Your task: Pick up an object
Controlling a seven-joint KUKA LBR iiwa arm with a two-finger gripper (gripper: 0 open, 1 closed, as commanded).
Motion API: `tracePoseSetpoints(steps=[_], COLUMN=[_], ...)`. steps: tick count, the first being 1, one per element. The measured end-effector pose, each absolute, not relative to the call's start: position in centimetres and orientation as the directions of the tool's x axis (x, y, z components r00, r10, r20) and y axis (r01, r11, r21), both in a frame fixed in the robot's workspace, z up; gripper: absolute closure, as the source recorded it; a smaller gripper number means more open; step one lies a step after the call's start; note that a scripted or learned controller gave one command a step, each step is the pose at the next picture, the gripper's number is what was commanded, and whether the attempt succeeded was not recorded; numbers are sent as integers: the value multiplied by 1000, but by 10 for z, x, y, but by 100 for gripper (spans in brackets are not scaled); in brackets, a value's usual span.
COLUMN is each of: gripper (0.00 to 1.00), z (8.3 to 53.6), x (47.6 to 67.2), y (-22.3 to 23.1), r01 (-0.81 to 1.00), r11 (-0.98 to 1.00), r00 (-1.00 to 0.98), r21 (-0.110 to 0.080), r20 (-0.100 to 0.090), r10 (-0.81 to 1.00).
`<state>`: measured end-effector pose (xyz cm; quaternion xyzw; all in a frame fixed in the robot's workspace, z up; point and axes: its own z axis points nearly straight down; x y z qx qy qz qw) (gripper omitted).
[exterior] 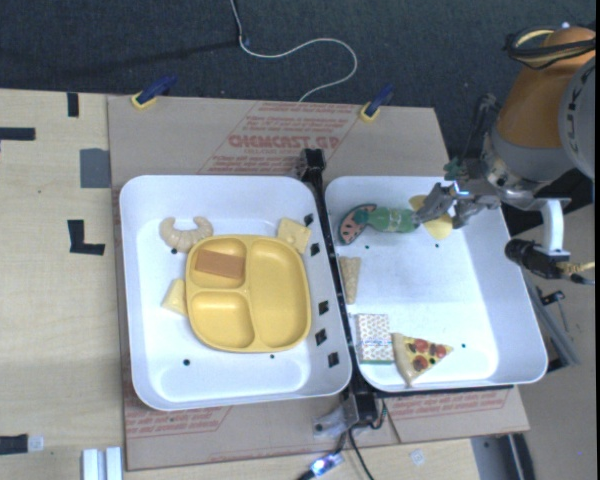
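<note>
Two white bins are set side by side on the bench. A yellow divided plate (248, 293) carrying a brown slab (219, 262) is held in the left bin (140, 298). A watermelon slice (356, 222), a green piece (392, 220), a pizza slice (418, 354) and a yellow piece (436, 226) are seen in the right bin (500, 298). The pincer (446, 205) is placed at the upper right, directly over the yellow piece; its opening cannot be told.

A yellow divided plate (250, 296), a brown slab (219, 263) at its 10 o'clock, and white bins (140, 268) are seen.
</note>
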<state>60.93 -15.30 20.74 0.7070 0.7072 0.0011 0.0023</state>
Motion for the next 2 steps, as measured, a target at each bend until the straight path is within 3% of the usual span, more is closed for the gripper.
tracePoseSetpoints(steps=[1, 2], gripper=[100, 100], z=[225, 225], x=[610, 606], y=[-153, -109], r01=[1000, 1000], r11=[1, 5], r00=[-1, -5], r21=[1, -2], r20=[0, 1], r10=[1000, 1000])
